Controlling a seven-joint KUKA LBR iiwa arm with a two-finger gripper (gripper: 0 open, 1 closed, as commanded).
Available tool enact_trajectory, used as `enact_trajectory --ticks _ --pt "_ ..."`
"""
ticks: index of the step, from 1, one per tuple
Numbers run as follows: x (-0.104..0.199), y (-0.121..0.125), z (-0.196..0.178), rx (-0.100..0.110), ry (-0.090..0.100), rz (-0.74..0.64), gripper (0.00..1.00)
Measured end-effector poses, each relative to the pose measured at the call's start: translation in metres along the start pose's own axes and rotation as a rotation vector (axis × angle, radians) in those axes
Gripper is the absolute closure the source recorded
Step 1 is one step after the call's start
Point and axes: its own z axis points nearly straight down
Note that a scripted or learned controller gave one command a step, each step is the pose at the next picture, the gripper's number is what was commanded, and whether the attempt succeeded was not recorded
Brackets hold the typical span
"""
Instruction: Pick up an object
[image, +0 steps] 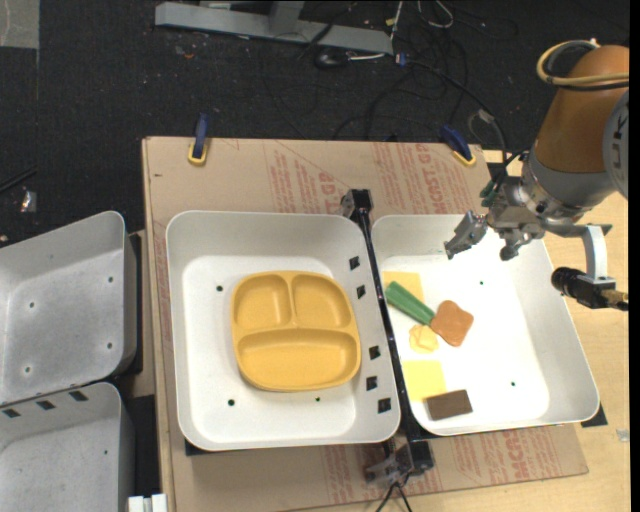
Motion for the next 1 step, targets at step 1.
enact_trajectory --ticks 1 --pt "0.0003 0.0025 -0.0072 -0.012 -0.002 -0.002 0.00"
